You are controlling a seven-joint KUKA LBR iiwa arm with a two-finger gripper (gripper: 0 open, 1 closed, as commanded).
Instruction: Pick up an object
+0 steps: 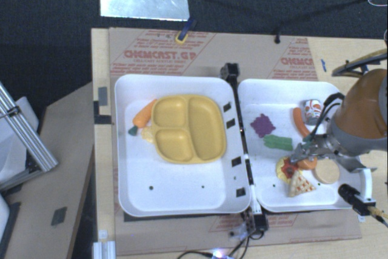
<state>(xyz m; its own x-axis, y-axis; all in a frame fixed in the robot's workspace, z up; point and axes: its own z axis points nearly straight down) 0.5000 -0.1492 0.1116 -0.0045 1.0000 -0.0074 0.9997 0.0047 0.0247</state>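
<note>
My gripper (301, 156) hangs low in the right bin (260, 194), its tip right over a cluster of toy food: a red and yellow piece (284, 169), a pizza slice (301, 185) and an orange piece (307, 163). A green piece (278, 142) and a purple grape bunch (262, 125) lie just left of it. An orange sausage (299, 121) and a small white can (313, 109) sit behind it. A pale round piece (327, 173) lies under the wrist. I see nothing lifted.
The left bin (136, 191) holds a yellow divided plate (185, 128) with a toy carrot (143, 114) at its left edge. A black divider (237, 130) runs between the bins. The arm's grey body and orange band (364, 106) cover the right bin's right side.
</note>
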